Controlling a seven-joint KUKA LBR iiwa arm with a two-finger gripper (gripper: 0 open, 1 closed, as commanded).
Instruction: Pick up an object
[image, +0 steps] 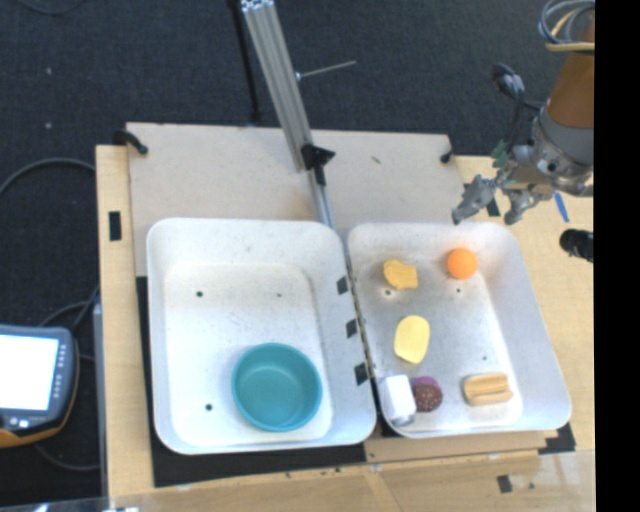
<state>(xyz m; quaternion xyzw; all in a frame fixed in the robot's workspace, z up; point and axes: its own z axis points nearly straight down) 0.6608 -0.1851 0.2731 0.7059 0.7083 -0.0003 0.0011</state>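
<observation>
The gripper (492, 203) hangs above the far rim of the right bin (530, 330), fingers spread apart with nothing between them. Just beside and below it, inside that bin, lies an orange ball (461, 263). The same bin holds a yellow block (400, 274), a pale yellow oval piece (412, 339), a white cylinder (399, 397), a dark red ball (428, 394) and a tan block (487, 388). A teal bowl (277, 387) sits in the left bin (180, 300). No writing can be read.
</observation>
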